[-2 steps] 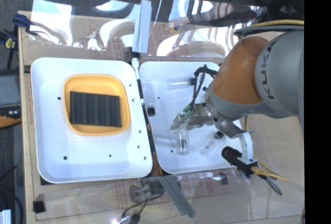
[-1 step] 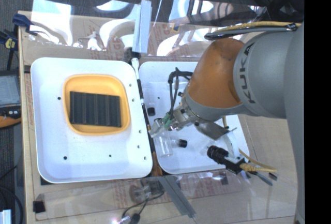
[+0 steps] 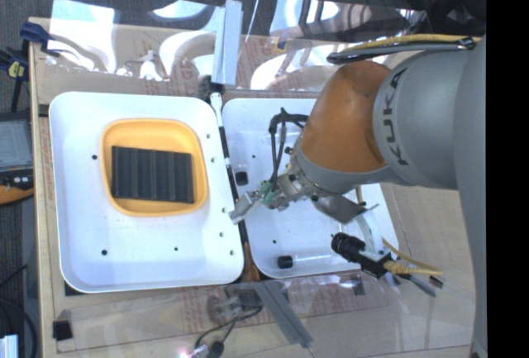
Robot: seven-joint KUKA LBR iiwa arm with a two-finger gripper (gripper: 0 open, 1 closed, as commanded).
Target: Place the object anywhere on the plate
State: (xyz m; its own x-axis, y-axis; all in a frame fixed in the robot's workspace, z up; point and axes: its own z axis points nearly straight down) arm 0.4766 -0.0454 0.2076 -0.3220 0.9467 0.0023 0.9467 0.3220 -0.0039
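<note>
The grey arm (image 3: 430, 116), with its glossy orange band (image 3: 347, 121), is seen spread over much of the right bin (image 3: 269, 261), whose floor is largely hidden beneath it. The gripper (image 3: 248, 206) is held low near the seam between the bins; whether the claw is open or closed cannot be told. The left bin (image 3: 74, 249), smooth white with rounded corners, is occupied by a yellow, rounded-square plate (image 3: 111, 141). A black, ribbed, rectangular object (image 3: 153, 174) is found lying flat on the plate. Two small black pieces (image 3: 284, 262) are seen in the right bin.
</note>
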